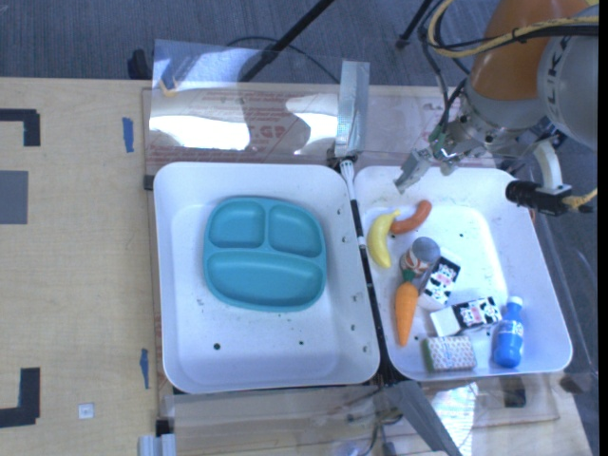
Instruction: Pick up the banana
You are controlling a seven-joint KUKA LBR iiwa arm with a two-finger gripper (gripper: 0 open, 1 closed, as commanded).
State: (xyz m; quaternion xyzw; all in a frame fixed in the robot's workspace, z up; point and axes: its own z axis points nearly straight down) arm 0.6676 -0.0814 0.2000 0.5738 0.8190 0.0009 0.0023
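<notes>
Down in the right bin (532,226), near its left wall: the banana (380,239), yellow, curved, lying flat toward the far end. Touching or just overlapping its upper end, an orange-red sausage-like piece (411,218), angled up to the right. Above both, over the bin's far left corner, the hand (416,173), hung from the grey arm (518,41) with its orange band, apart from the banana and holding nothing; fingers blurred against the bin rim, so open or closed not possible to tell. Nearer the camera in the same bin: a carrot (406,312) pointing down, a grey round-topped object (422,254) just above it, a black-and-white patterned piece (441,277) beside that, another patterned block (475,313), a speckled sponge-like block (449,352) at the near wall, and a blue bottle (509,332) lying toward the right wall. Left bin (180,283): a teal divided plate (266,253), three compartments, sitting flat near the middle. Both bins side by side on the surface (66,255), pale wood.
</notes>
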